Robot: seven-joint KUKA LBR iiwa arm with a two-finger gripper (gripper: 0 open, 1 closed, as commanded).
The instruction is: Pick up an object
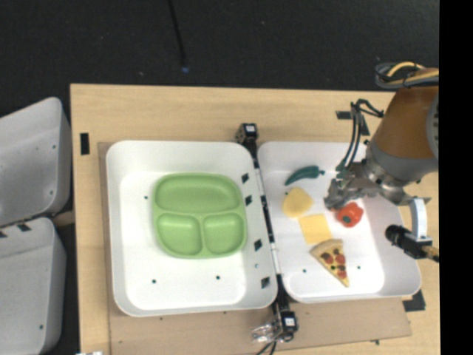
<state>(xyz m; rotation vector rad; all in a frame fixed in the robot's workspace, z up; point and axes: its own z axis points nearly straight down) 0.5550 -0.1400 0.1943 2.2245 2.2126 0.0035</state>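
In the right bin point(369, 283) lie a green pepper point(304, 174), a rounded yellow piece point(297, 202), a square yellow cheese slice point(315, 228), a pizza slice point(332, 259) and a red tomato-like toy point(351, 213). My gripper point(340, 196) hangs low over the bin, just left of and touching or nearly touching the red toy, with the yellow pieces to its left. The arm's wrist covers its fingers, so their gap is hidden.
The left bin point(133, 272) holds a green three-compartment plate point(198, 214). A dark divider with clips point(262, 220) runs between the bins. Bare bin floor lies along the right bin's front edge and far right corner.
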